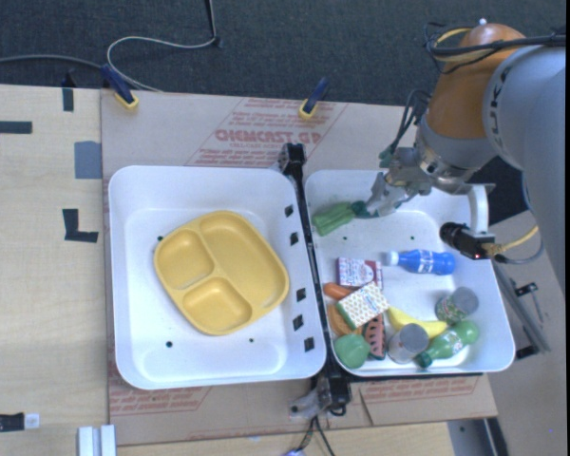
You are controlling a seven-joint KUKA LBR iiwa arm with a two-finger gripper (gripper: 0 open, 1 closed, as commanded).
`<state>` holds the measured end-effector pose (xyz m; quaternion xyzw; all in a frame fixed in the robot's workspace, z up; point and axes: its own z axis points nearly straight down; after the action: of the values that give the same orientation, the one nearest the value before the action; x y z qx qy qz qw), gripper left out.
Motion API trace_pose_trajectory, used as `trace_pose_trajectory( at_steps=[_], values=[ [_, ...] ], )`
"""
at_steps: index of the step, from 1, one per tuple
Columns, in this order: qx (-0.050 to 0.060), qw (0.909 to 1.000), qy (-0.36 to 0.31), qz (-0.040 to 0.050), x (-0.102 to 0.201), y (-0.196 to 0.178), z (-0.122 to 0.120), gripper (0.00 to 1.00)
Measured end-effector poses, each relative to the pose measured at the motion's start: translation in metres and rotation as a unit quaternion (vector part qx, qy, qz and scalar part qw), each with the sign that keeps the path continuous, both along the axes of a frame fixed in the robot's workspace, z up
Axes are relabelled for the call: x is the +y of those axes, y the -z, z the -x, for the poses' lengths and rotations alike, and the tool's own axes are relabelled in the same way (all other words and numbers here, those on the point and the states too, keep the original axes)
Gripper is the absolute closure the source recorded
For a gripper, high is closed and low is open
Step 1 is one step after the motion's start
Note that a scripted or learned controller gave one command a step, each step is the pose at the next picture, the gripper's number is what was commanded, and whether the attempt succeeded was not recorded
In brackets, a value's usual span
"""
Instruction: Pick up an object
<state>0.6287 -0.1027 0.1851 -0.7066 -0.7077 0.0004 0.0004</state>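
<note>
My gripper (373, 204) hangs low over the far left part of the right bin (408, 224). Its tip meets the right end of a green oblong object (332, 219) that lies against the bin's left wall. Whether the green object is gripped cannot be made out. Nearer in the same bin lie a blue bottle (421, 261), a pink packet (358, 272), a checkered box (363, 304), a grey can (408, 339) and a green bottle (452, 342).
The left bin (138, 255) holds a yellow compartment plate (220, 272). The divider between the bins (302, 255) runs just left of the green object. A second grey can (456, 304) and a round green fruit (351, 351) crowd the right bin's near end.
</note>
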Motion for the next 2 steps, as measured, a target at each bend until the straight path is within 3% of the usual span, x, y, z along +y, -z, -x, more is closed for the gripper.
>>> trace_pose_trajectory(
  at_steps=[1,2],
  values=[
    [0.0,1.0,0.0,0.0001,0.0,0.0,0.0,0.0],
    [-0.005,1.0,0.0,0.0009,-0.024,0.095,-0.024,0.0]
  ],
)
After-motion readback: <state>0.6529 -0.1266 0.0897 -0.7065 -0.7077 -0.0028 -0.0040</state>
